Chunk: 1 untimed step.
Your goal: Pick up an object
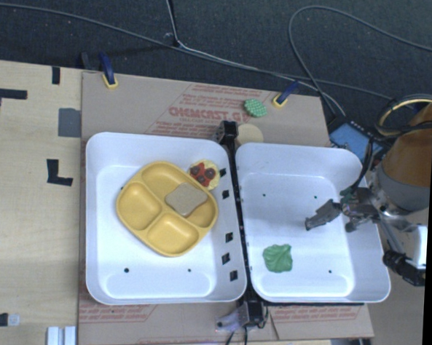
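The gripper (323, 218) hangs over the right bin (304, 162), above and to the right of a green object (277, 257), while the left bin (101, 197) holds a yellow divided tray (137, 203) with a brown square piece (186, 198) on it.

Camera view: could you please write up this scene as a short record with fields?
left bin: holds yellow tray
tray contents: tan slice in one compartment
tray's far corner: small red item, too small to identify
right bin: holds green lump near the front
gripper: over right bin, apart from the lump, holding nothing
behind bins: green piece on cardboard
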{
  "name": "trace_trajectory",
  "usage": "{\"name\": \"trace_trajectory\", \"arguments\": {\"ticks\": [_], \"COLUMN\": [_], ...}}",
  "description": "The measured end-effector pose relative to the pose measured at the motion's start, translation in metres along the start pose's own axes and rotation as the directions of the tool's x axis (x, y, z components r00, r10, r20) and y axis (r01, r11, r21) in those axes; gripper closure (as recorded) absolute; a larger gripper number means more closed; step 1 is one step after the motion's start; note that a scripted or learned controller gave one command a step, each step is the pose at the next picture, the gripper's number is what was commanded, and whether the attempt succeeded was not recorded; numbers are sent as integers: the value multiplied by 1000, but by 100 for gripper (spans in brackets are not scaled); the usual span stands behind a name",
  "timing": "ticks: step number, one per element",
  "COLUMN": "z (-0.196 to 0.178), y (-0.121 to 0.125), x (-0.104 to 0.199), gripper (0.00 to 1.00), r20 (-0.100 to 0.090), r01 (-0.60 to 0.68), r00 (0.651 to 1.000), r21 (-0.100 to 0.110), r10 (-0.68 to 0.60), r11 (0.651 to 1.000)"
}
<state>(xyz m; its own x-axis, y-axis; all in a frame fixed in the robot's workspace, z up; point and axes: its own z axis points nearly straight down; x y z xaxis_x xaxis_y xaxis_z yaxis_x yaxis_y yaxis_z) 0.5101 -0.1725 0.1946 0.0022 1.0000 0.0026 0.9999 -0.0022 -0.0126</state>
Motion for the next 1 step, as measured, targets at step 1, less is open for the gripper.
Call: {"name": "trace_trajectory", "arguments": {"ticks": [1], "z": [-5], "y": [3], "x": [0], "gripper": [0], "r20": [2], "r01": [3], "r00": [1000], "r21": [-11], "r10": [-3], "r11": [1000]}}
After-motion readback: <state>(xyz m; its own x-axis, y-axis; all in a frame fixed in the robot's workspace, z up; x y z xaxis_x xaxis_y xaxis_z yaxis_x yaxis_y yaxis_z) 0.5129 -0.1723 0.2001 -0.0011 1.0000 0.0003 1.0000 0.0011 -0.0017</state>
